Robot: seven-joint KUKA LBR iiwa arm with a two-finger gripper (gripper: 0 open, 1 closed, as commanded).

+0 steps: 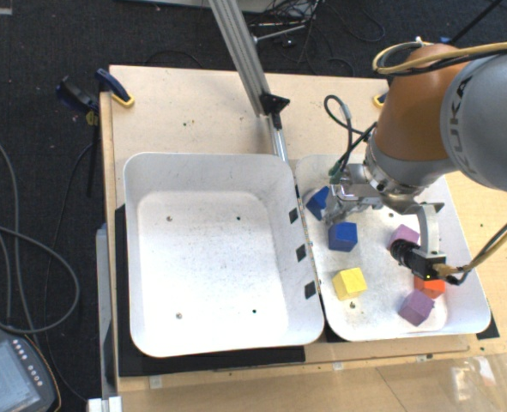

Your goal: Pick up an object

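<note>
My gripper [349, 202] hangs low over the back left part of the right bin [467, 316], under the grey arm with its orange band. A dark blue cube [343, 235] lies just in front of the gripper. A second blue block [317, 202] sits to the gripper's left by the bin wall. Further forward lie a yellow cube [350, 282], a purple cube [416, 307], a pink-purple block [405, 234] and an orange block [431, 286]. I see nothing lifted by the gripper.
The left bin [150, 316] stands beside the right one, their walls touching. A slanted metal pole [240, 45] comes down to the bench behind the bins. Cables and a black part [403, 251] hang by the arm's wrist over the right bin.
</note>
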